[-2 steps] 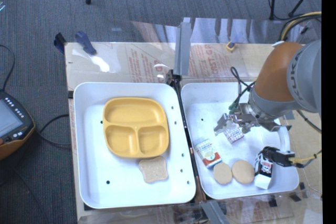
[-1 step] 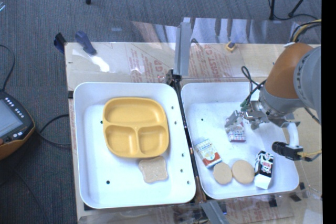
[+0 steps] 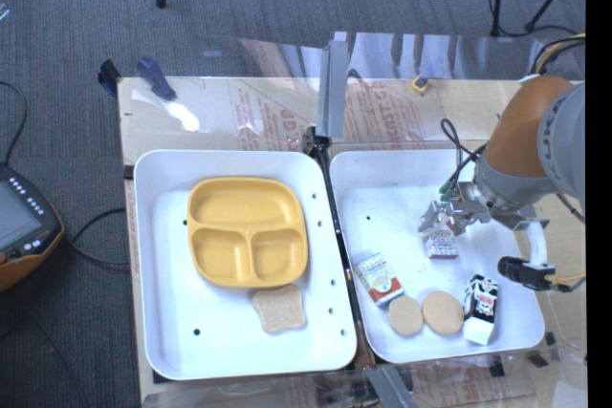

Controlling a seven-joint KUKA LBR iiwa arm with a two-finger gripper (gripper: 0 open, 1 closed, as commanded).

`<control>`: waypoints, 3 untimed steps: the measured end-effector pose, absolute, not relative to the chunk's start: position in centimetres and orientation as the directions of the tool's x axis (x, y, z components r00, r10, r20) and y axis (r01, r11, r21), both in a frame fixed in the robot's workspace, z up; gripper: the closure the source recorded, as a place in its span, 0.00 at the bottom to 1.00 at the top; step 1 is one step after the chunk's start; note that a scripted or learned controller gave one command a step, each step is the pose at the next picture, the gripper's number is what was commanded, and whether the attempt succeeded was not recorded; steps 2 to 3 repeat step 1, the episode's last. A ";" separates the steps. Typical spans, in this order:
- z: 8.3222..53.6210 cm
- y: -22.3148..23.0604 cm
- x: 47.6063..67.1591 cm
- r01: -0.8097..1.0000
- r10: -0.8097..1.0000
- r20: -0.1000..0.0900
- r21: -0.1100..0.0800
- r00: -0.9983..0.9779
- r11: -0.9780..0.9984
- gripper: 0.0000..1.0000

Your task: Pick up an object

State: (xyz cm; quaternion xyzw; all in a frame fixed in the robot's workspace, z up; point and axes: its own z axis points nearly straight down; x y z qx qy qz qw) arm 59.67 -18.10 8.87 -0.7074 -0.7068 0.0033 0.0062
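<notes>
So the tan wooden worktop [image 3: 239,115] carries two shallow white plastic bins side by side; the left white bin [image 3: 158,301] has a yellow three-compartment plastic plate [image 3: 248,230] sitting in its upper middle, and a square slice of toast-coloured toy bread [image 3: 279,309] lies just below the plate, touching or nearly touching its lower edge; the grey arm with the orange band [image 3: 535,143] comes in from the right and hangs over the right white bin [image 3: 382,172]; its gripper [image 3: 448,217] is down over the upper middle of that bin, right above a small red-and-white packet [image 3: 442,245], and honestly I can't tell from this angle whether it's apart or together, or whether it's got hold of the packet at all; the packet looks to be lying on the bin floor just under the gripper; along the bottom of the right bin there's a small orange-and-white carton [image 3: 379,278] lying tilted at the left, then two round tan toy cookies [image 3: 425,313] next to each other and about touching, then a black-and-white cow-print milk carton [image 3: 480,309] near the lower right corner, lying on its side.
</notes>
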 end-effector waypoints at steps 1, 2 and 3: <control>20.6 -12.2 59.2 1.000 1.000 0.001 0.002 -0.004 0.004 1.00; 20.6 -12.2 59.2 1.000 1.000 0.001 0.002 -0.004 0.004 1.00; 20.6 -12.2 59.2 1.000 1.000 0.001 0.002 -0.004 0.004 1.00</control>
